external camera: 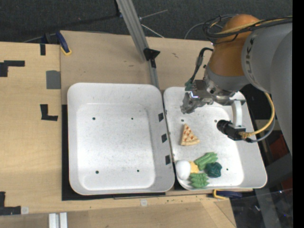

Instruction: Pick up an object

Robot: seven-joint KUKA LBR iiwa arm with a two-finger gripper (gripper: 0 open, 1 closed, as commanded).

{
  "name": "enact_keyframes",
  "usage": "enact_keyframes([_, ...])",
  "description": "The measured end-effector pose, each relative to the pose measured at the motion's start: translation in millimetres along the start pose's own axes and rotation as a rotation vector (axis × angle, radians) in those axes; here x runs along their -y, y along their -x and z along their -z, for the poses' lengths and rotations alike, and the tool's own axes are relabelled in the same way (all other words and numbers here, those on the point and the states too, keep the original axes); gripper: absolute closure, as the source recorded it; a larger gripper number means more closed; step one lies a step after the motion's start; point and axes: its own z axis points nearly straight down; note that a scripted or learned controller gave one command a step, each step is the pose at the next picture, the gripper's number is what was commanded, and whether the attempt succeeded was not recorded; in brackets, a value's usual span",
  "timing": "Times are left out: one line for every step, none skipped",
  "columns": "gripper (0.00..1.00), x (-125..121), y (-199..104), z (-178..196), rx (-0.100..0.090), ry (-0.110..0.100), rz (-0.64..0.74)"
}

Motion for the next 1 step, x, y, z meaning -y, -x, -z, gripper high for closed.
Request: enact_keyframes([1.0, 9.7, -43.7, -1.9, 0.001, -0.001, -0.002])
